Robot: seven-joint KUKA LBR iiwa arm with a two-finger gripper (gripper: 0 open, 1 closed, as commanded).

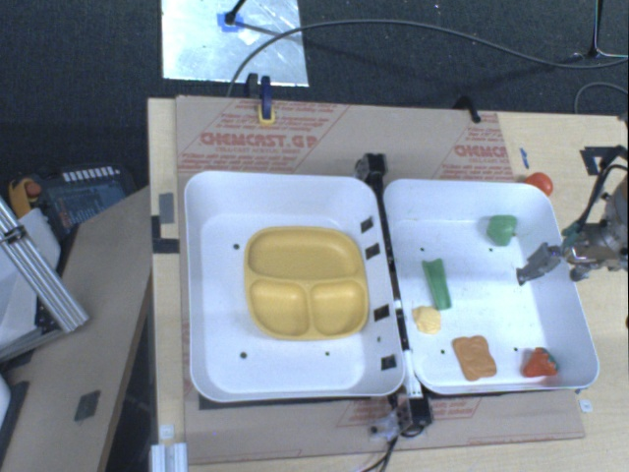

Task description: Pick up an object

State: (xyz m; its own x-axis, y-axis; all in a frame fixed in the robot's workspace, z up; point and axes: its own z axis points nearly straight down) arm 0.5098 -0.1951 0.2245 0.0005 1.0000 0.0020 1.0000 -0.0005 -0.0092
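Looking down on the desk, we saw two white bins side by side. The left bin carried a yellow divided tray; the right bin held the loose pieces we could pick from. The end effector reached in from the right, poised over the right side of the right bin, with nothing between its fingers that we could see. We could not tell how wide the fingers stood, since they showed as one dark blur.

A green block lay near the far edge of that bin, just beyond the end effector. A long green piece sat near the middle, a small yellow piece just below it, an orange flat piece toward the front, and a red piece in the front right corner.

We judged the green block the best target: closest, chunky, and well apart from its neighbours. To do it well, we thought the arm should centre above the block, come straight down, and close across its narrower side. We judged the red piece risky, being tucked against the bin wall.
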